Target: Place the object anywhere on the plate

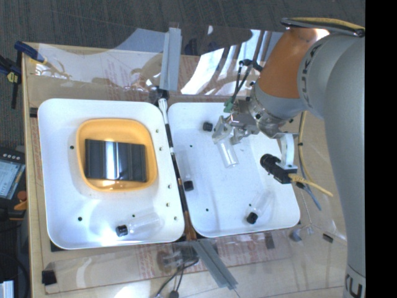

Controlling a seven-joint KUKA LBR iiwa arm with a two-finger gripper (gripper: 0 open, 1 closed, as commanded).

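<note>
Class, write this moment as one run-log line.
gripper: over right bin | plate: left bin, holds dark block | clear vial: off plate

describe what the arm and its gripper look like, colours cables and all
The arm is bulky, rounded and grey, with an orange band above the wrist. The gripper is small, metallic silver. Thin dark and green cables run along the wrist, and a yellow cable loops off near a black fitting.

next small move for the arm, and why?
Probably carry the gripper left across the divider toward the yellow plate in the left bin. A clear vial appears to sit between its fingers over the right bin, and the plate lies well to the left.
</note>
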